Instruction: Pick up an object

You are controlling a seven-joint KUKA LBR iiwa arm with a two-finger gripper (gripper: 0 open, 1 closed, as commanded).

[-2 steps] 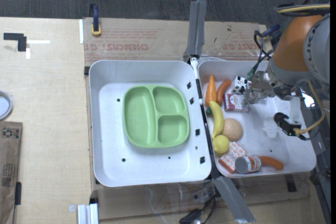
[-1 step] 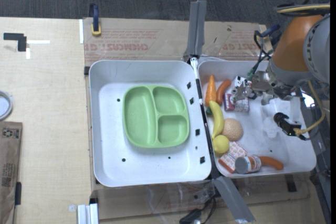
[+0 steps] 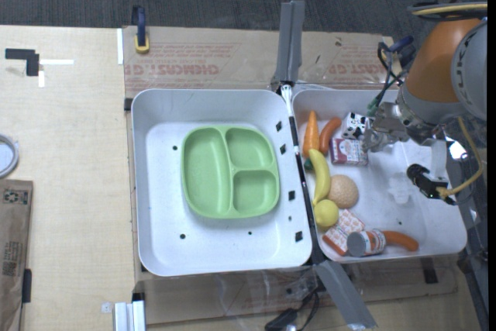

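The arm (image 3: 446, 66), rising closest to the lens at the frame's right, hangs its claw (image 3: 377, 137) low over the upper part of the right bin (image 3: 434, 240), just beside a small red-and-white carton (image 3: 348, 152); whether the claw is spread or closed I cannot tell. Going down in size: the left bin (image 3: 155, 190) holds a green divided plate (image 3: 230, 170), while the right one crowds a banana (image 3: 319, 173), carrot (image 3: 311, 132), can (image 3: 364, 242) and lemon (image 3: 325, 212). A clean pick probably means centring on the carton, clear of its neighbours.
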